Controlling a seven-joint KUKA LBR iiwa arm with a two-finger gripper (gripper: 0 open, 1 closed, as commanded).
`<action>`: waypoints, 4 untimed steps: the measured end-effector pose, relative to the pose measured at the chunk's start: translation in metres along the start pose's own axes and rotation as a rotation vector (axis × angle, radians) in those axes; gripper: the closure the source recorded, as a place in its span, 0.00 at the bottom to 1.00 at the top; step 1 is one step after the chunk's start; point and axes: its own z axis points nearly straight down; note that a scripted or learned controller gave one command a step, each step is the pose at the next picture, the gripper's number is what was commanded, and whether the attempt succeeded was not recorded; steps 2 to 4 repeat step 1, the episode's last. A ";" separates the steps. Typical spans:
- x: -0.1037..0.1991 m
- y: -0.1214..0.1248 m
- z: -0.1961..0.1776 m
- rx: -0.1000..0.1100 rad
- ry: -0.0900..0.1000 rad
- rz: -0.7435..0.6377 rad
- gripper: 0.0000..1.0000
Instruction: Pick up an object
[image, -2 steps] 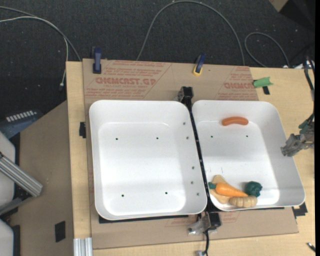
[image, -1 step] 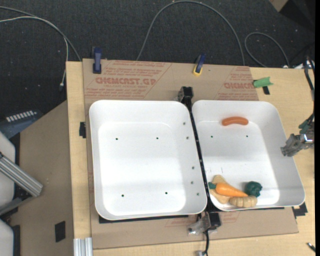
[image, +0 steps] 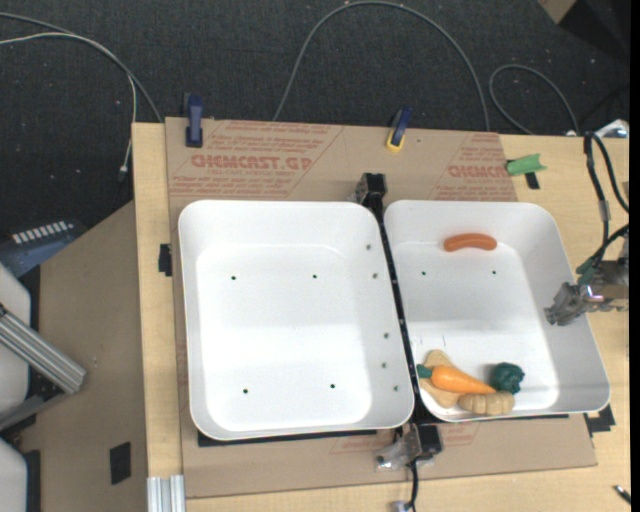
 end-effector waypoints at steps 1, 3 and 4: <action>0.000 -0.002 0.041 -0.002 0.000 0.001 0.00; 0.000 -0.002 0.041 -0.002 0.000 0.001 0.00; 0.000 -0.002 0.041 -0.002 0.000 0.001 0.00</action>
